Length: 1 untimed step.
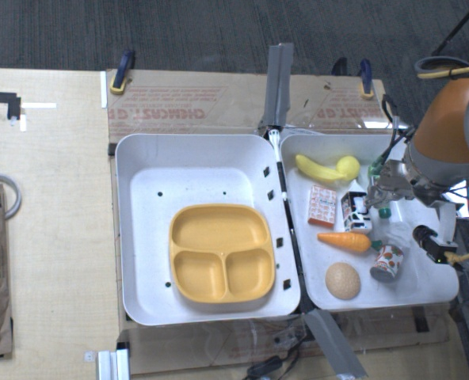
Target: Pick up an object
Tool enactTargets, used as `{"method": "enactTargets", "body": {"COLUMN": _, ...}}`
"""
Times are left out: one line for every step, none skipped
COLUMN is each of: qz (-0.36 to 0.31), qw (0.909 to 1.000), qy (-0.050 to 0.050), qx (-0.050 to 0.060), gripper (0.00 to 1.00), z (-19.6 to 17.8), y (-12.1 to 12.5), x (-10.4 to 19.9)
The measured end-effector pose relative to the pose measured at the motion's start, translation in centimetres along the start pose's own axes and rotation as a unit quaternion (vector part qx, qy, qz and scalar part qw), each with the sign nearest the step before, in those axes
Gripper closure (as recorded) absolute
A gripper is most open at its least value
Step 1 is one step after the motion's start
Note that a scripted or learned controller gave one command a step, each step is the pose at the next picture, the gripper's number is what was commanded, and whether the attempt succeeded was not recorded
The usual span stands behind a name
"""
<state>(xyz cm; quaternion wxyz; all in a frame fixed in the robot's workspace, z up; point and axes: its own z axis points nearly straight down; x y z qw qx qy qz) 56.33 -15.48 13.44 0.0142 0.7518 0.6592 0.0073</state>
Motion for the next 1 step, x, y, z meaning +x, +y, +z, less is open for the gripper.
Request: {"method": "enactTargets", "body": {"qz": -0.044, "qw": 0.9989, "qy": 0.004, "qx": 0.016, "gripper": 1.00, "z": -6.58, "y": 3.95, "x": 4.85}}
